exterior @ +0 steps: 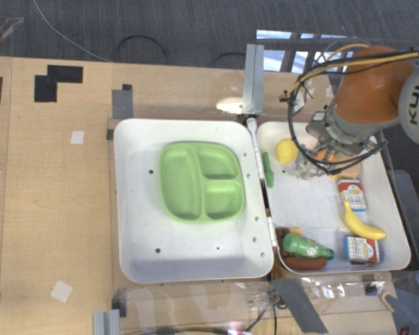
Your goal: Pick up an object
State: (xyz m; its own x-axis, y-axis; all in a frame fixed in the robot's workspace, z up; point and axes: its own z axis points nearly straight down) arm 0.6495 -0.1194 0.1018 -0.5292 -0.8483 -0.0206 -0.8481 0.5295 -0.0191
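Note:
In the right bin point(304, 201) lie a yellow lemon point(286, 151) at the back left, a thin green stick-like object point(267, 169) along the left wall, a small carton point(353, 192), a banana point(361, 223), a second small carton point(361, 249), and a green bottle point(304, 245) resting on a brown object point(306, 262) at the front. My gripper point(310, 168) hangs low over the back of this bin, just right of the lemon, under the orange wrist band point(366, 82). An orange item point(333, 160) peeks out beneath the wrist.
The left bin point(143, 250) holds a green divided plate point(199, 181). A metal post point(252, 79) stands behind the divider between the bins. Black cables point(304, 82) loop around the wrist. Bare bin floor lies in the middle of the right bin.

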